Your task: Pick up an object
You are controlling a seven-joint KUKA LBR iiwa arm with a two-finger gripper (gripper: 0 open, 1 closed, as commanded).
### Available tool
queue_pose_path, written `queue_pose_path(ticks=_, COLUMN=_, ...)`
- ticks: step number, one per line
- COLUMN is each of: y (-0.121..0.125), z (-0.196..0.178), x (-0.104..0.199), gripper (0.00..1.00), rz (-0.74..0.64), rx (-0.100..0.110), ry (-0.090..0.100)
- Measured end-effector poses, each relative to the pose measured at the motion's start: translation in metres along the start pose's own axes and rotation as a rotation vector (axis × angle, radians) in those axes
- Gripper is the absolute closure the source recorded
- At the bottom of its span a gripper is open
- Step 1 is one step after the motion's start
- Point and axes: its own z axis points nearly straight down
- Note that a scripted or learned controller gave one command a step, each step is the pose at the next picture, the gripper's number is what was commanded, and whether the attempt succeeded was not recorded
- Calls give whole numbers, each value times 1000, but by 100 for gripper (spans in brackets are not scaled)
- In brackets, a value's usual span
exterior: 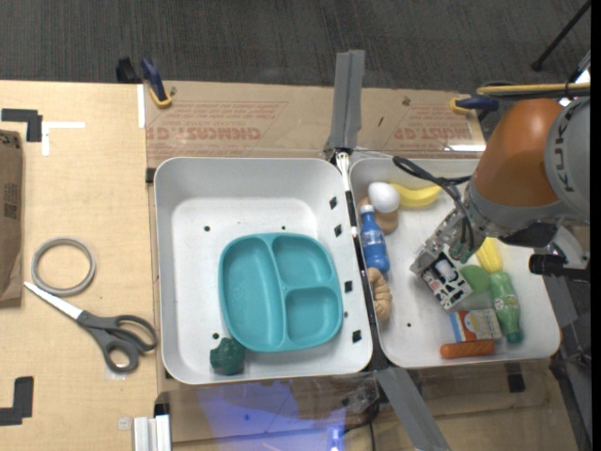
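overhead, the gripper (443, 269) hangs low in the right bin (404, 332), near its middle; whether it is spread or closed i cannot tell. green bottle (504, 301), yellow block (489, 253), carton (481, 324) and orange carrot (467, 349) sit toward the right edge. blue bottle (373, 241), white egg (382, 195), banana (415, 194) along the left wall. left bin (188, 214): teal divided plate (280, 291).
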Motion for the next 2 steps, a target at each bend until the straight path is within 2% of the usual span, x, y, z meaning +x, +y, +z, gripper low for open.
queue_pose_path(ticks=1, y=-48, z=6, x=69, gripper=100, rz=-15, rx=-9, ry=-11)
queue_pose_path(ticks=2, y=-25, z=7, x=28, gripper=100, rz=130, rx=1, ry=2)
